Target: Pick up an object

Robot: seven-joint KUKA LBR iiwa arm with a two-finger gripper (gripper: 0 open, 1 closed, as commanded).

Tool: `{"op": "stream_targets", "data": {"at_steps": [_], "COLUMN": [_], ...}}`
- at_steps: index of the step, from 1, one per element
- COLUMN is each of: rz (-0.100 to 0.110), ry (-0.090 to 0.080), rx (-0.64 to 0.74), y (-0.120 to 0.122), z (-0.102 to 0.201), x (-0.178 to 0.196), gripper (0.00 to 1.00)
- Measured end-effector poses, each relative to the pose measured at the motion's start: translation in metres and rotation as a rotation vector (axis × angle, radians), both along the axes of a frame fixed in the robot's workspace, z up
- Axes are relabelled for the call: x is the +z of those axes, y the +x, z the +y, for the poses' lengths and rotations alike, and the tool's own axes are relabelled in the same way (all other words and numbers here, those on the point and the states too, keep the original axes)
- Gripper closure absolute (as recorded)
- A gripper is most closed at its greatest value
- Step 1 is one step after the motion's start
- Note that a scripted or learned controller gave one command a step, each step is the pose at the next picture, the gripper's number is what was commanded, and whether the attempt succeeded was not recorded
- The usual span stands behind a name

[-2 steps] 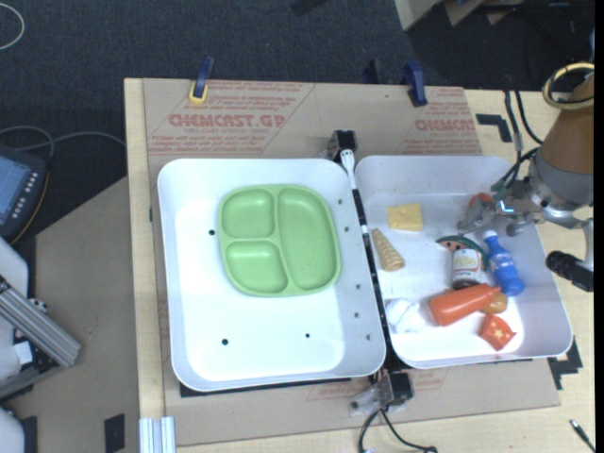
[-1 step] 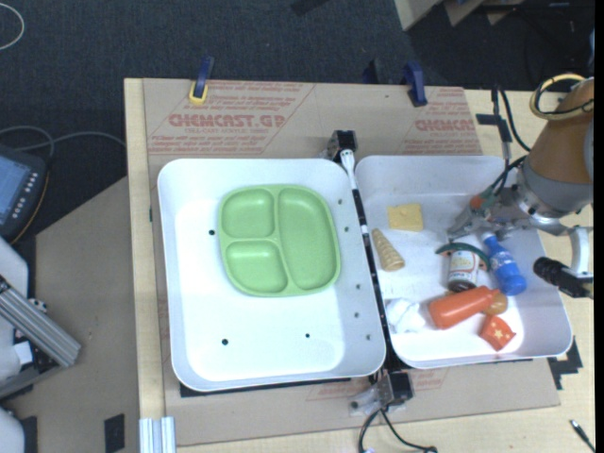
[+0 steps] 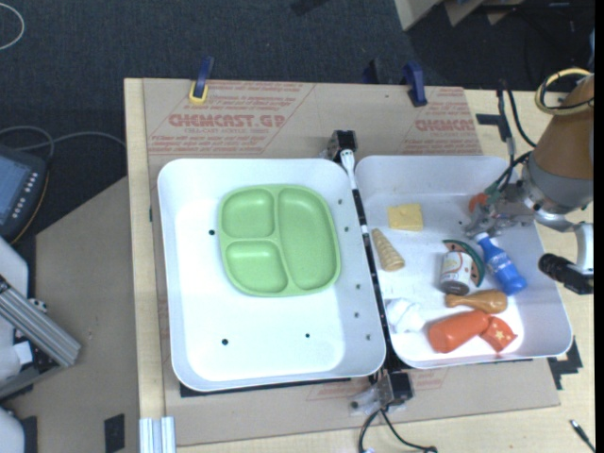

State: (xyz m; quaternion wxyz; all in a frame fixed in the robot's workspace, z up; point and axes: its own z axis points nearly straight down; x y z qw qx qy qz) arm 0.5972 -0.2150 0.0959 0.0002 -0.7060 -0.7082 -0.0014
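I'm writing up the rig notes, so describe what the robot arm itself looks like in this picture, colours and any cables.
The arm enters at the right edge as a rounded grey body with an orange band above the wrist. At its end, the gripper is a small cluster of grey metal parts with a red spot on it. Thin dark cables run alongside. The fingers are too small to make out.

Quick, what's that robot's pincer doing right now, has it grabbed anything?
Pincer: cannot be told; it sits low over the right bin near the blue bottle, nothing visibly held.
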Motion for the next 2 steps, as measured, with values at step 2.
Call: {"op": "stream_targets", "data": {"at_steps": [2], "rz": [-0.006], "ry": [-0.005], "rx": [-0.002], "y": [0.021], "z": [0.005], "x": [0.102], "gripper": [1.0]}}
